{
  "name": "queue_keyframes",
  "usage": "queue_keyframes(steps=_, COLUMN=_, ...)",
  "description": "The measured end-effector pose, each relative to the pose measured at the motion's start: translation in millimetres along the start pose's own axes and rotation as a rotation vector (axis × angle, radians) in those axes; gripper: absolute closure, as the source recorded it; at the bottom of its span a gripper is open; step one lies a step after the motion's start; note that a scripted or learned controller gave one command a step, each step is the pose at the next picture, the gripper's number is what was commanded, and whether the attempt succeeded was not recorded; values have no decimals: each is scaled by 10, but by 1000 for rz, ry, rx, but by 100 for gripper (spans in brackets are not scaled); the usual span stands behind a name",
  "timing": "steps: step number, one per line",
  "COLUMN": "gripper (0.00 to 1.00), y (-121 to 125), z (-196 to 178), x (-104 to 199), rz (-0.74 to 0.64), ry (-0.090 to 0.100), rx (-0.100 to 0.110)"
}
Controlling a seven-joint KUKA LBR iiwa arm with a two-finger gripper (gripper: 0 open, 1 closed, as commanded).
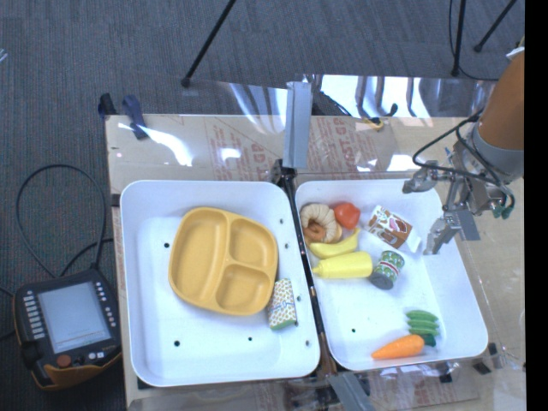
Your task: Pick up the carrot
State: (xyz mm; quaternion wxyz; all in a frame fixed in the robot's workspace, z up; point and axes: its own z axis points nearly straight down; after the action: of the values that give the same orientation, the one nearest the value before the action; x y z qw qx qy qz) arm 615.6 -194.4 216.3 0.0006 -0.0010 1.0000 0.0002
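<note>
The carrot (398,347) is orange with a small green top. It lies on its side in the right bin's (368,328) front right corner, just in front of a green pea pod (422,320). My gripper (454,228) hangs over that bin's far right edge, well behind the carrot and apart from it. It is open, with nothing between its fingers.
The right bin's back half holds a pastry (319,221), a tomato (347,214), a banana (336,247), a yellow cylinder (342,266), a small can (388,269) and a carton (390,226). The left bin (154,315) holds a yellow divided plate (224,259) and a patterned packet (281,303).
</note>
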Motion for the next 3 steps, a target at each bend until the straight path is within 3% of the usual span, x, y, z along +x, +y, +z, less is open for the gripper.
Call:
queue_keyframes(steps=1, gripper=0, y=714, z=395, x=449, rz=-20, ry=4, rx=-3)
queue_keyframes(steps=2, gripper=100, y=724, z=286, x=432, rz=-23, ry=1, rx=-2)
queue_keyframes(steps=3, gripper=0, y=730, z=289, x=432, rz=-24, ry=1, rx=-2)
